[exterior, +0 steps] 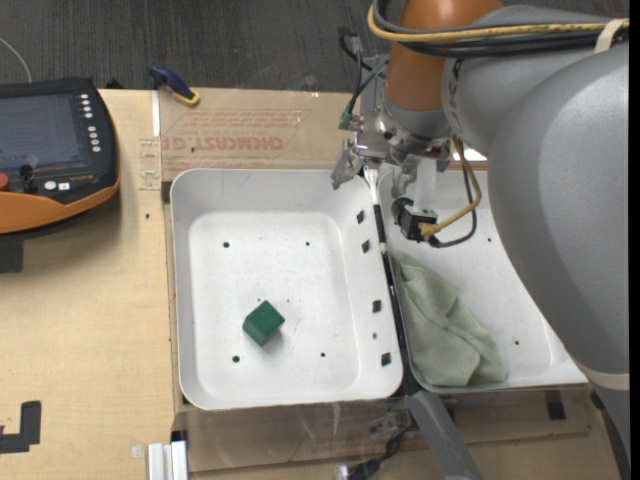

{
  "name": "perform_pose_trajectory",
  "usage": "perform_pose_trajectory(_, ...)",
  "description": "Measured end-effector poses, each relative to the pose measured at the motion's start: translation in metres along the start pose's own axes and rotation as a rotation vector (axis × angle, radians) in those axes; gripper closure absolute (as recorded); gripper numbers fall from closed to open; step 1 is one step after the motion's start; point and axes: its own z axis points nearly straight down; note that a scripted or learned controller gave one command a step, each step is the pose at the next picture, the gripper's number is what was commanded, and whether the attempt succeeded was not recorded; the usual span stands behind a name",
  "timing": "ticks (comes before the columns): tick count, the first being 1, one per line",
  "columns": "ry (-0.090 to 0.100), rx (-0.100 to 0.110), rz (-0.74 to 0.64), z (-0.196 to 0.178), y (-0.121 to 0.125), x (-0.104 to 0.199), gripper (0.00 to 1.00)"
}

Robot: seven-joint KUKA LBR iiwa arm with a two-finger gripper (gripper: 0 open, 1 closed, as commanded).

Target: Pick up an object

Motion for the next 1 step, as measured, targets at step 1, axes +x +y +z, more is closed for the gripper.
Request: perform_pose_trajectory(1,-0.003,0.0,-0.003,-0.0086,0.0,-0.0004,1.0)
